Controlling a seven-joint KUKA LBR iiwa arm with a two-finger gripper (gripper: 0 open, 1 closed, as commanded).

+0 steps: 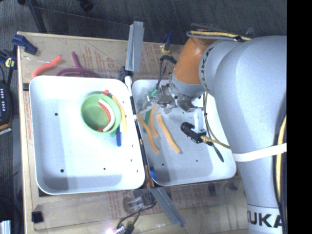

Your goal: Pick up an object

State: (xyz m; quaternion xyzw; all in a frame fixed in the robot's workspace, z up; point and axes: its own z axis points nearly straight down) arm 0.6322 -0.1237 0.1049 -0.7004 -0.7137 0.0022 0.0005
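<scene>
My gripper (157,100) hangs low over the far left corner of the right bin (195,172), below the orange band of the wrist. Several long orange strips lie just in front of it: one (168,133) runs diagonally through the bin's middle, another (152,136) lies to its left, and a third (142,121) lies along the left wall. In the left bin (63,169), a green bowl (93,113) holds a red curved piece (104,106). A yellow stick (122,115) and a small blue piece (118,139) lie at the bowl's right side.
A thin dark stick (217,152) lies in the right bin near its right wall. A small blue item (152,173) sits at that bin's front left corner. Orange and purple cords (63,67) lie on the bench behind the left bin. The arm's grey body covers the right bin's right side.
</scene>
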